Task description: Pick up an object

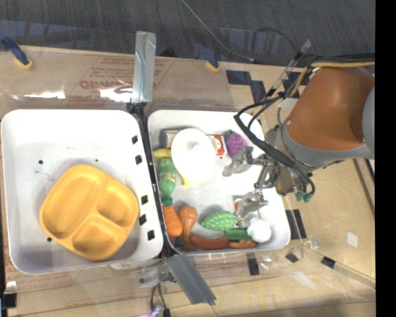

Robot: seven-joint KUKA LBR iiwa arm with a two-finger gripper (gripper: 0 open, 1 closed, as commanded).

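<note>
Claw [246, 183] hangs over right bin [277, 233], fingers spread, gripping nothing. Toys crowd bin's near edge: green piece [218, 221], white ball [259, 231], carrot [172, 222]. Risk: tight packing may cause glancing, failed grab.

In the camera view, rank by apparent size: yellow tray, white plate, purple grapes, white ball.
1. Yellow tray
2. White plate
3. Purple grapes and white ball: they look about alike, so I will not rank them.
</note>
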